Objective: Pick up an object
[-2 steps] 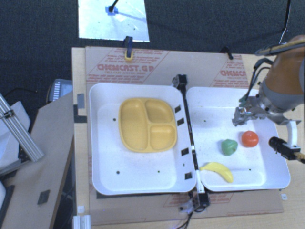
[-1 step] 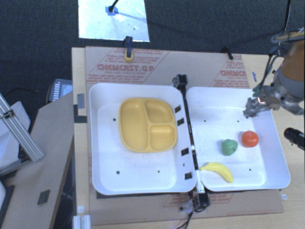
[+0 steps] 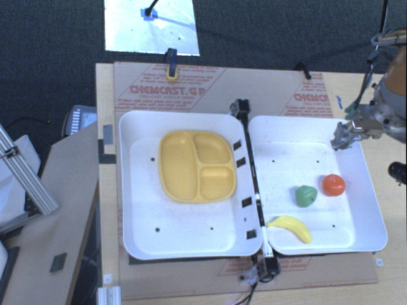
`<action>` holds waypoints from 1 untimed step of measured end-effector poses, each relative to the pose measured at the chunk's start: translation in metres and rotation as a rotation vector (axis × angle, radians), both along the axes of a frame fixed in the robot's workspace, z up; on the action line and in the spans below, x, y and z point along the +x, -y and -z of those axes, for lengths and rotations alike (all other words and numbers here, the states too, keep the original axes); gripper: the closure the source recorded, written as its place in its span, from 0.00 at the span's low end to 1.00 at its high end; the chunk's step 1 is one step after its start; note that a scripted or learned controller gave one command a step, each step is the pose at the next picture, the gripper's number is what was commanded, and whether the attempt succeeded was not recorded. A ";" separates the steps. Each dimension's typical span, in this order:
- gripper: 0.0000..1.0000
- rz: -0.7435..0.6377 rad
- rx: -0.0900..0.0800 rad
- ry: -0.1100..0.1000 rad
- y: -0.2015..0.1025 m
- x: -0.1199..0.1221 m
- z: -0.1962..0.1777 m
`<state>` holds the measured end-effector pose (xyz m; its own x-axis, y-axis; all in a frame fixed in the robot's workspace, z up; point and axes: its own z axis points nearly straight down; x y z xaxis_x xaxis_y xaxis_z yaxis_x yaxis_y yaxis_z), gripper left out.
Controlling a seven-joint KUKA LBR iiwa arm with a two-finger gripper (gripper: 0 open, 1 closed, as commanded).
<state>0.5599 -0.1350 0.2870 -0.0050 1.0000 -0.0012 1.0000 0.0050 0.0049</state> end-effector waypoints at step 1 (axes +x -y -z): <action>1.00 -0.004 0.002 -0.004 -0.055 -0.002 0.020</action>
